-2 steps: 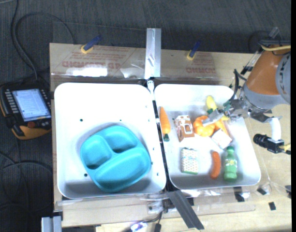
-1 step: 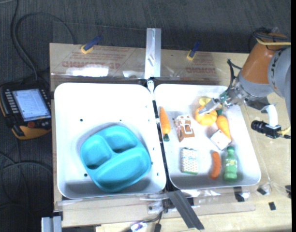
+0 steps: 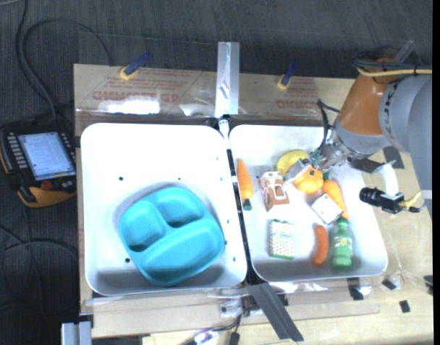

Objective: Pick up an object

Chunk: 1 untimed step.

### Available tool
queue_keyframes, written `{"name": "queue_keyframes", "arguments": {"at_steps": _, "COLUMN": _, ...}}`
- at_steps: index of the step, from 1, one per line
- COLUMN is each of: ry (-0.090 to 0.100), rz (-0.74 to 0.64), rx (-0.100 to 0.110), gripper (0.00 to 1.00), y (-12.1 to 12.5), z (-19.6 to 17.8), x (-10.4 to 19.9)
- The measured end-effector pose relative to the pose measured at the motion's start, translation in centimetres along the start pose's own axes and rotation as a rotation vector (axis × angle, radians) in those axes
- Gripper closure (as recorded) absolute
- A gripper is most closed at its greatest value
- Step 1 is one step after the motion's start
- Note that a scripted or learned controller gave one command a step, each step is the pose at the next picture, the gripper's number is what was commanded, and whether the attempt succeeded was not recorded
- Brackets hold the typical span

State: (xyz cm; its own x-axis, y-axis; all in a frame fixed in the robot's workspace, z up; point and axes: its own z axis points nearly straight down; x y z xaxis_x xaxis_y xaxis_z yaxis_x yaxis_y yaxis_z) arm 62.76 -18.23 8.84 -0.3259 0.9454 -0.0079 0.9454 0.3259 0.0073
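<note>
Bins (image 3: 98,192) two, blue tray (image 3: 171,233) one, carrots (image 3: 244,180) two

Blue tray (image 3: 172,233) in left bin (image 3: 98,192), toward near edge. Gripper (image 3: 322,157) low in right bin (image 3: 256,264), near far right corner, just beside banana (image 3: 290,161) and orange fruit (image 3: 308,181). Carrot (image 3: 244,181) along left wall; green bottle (image 3: 341,245) near right corner.

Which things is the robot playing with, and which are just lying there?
For the job: gripper, yellow banana, orange toy, carrot, sausage, green bottle.

Just lying about: blue tray, handheld screen, blue clip.
</note>
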Motion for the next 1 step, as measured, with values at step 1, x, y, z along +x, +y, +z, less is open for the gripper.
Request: {"name": "queue_keyframes", "arguments": {"at_steps": 1, "ry": 0.004, "rz": 0.0, "rx": 0.001, "gripper": 1.0, "y": 0.07, "z": -0.62, "x": 0.12}}
